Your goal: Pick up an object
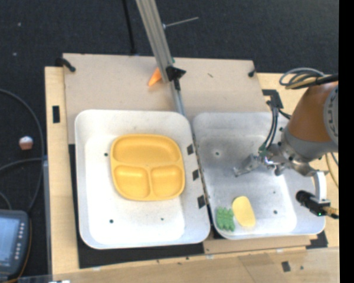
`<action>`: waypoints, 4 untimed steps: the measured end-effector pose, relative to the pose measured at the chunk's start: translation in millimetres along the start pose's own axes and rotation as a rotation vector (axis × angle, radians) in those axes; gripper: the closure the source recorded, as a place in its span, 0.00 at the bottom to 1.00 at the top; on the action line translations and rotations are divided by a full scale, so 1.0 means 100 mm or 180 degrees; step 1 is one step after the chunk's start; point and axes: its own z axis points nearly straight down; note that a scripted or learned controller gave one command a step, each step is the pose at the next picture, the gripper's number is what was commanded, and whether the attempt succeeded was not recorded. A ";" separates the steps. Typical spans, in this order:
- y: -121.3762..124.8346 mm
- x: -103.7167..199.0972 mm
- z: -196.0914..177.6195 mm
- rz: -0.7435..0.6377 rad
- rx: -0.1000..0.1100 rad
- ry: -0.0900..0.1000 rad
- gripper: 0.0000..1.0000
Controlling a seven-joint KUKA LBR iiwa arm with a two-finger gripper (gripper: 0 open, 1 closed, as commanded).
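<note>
Yellow, oval, smooth plastic object (243,211) lying flat on the floor of the right shallow white bin (224,135), close to that bin's near rim. Touching its left side, or just beside it, a small green knobbly object (225,217), tucked into the same bin's near-left corner. Both resting free on the bin floor, with nothing gripping them.

Farther back in the right bin, toward its middle and right side, the metal two-finger gripper (243,168), reaching leftward from the grey arm with the orange band (310,121) at the bin's right wall. Well apart from the yellow oval, above bare speckled floor. Between the fingers, no object visible. Impossible to tell from this slanted angle whether the claw is spread or closed: too small and too blurred.

Left of the right bin, sharing a middle edge with it, the left shallow white bin (94,158). On its floor, about central, a yellow three-compartment plastic tray (147,167): one wide section at the far side, two smaller sections at the near side.

Behind the right bin, beyond its far-left corner, a slanted aluminium rail (153,22) rising over the bench, and just left of the rail's foot, a small orange piece (155,77) on the brown board.
</note>
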 end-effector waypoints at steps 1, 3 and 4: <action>0.02 -0.01 -0.14 0.0008 -0.0026 -0.0001 1.00; 0.10 -0.09 -1.23 -0.0008 -0.0037 -0.0005 1.00; 0.16 0.39 -1.18 -0.0020 -0.0020 0.0004 1.00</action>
